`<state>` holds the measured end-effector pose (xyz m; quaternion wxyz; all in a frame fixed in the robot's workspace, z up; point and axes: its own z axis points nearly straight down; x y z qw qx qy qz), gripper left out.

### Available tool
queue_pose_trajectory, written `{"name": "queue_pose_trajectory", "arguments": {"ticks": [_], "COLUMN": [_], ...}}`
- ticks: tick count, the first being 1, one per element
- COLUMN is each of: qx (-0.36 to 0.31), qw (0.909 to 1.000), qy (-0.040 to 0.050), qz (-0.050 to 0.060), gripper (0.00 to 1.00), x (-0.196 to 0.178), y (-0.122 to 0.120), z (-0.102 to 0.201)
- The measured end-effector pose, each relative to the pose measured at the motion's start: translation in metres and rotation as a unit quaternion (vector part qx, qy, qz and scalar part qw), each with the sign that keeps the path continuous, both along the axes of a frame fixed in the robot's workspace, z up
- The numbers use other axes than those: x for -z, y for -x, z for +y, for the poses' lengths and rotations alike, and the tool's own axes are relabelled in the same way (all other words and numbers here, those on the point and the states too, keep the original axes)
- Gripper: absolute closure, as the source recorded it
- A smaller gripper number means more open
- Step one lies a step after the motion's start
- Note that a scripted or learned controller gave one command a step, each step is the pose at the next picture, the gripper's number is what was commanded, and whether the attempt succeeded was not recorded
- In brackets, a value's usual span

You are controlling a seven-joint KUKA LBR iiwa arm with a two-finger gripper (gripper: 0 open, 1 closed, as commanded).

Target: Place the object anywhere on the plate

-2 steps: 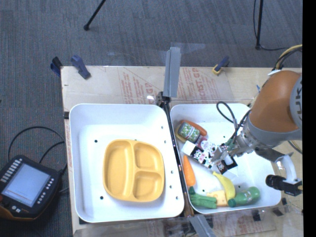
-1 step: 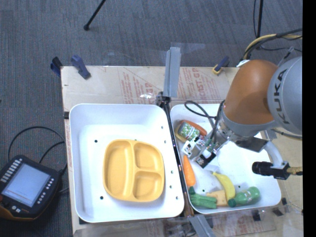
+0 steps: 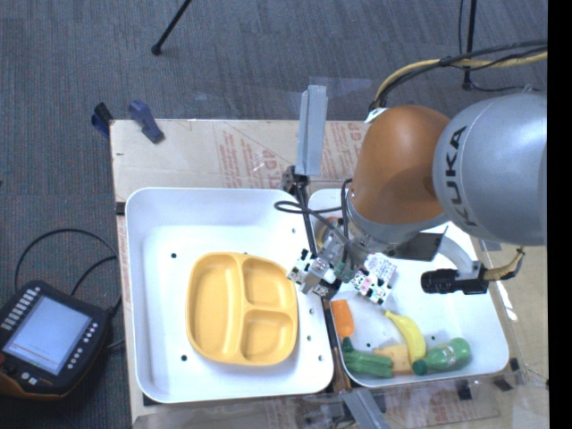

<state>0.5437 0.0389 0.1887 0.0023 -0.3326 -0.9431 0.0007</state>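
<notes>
Grey carpet is seen around a wooden bench (image 3: pixel 223 146), on which two shallow white bins are set side by side. In the left bin (image 3: pixel 156 239) a yellow plate (image 3: pixel 241 309) with three compartments is laid flat, and nothing is seen resting on it. The right bin (image 3: pixel 487 329) is partly covered by the arm (image 3: pixel 447 168), whose grey body and orange band are reached in from the right.

The hand (image 3: pixel 323 273) is held low over the divide between the two bins, just beside the plate's right rim. Its fingertips are marked with small black-and-white patterned tags. Whether the hand is spread or pressed together cannot be told, since the fingers are tangled visually with the tags and cables, and no object can be made out between them.

The toy food is gathered at the near end of the right bin: an orange carrot (image 3: pixel 343 318) lies just below the hand, a yellow banana (image 3: pixel 407 332) is placed to its right, a green cucumber-like piece (image 3: pixel 368 364) is laid along the bin's front wall, and a green bottle-shaped piece (image 3: pixel 444 356) rests beside the banana. A small tan piece (image 3: pixel 394 357) is wedged between the green ones. All of these are kept inside the right bin, apart from the plate.

On the floor at the left, a teach pendant (image 3: pixel 45 336) with a lit screen is seen.
</notes>
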Motion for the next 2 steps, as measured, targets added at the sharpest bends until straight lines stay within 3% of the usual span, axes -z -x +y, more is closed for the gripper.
{"name": "queue_pose_trajectory", "arguments": {"ticks": [1, 2], "qx": [-0.133, -0.133], "qw": [0.9911, 0.9912], "qy": [-0.0007, -0.0007], "qz": [0.001, 0.001], "gripper": [1.00, 0.00], "x": [0.0043, 0.0041], "y": [0.0281, 0.0279], "z": [0.0578, 0.0573]}}
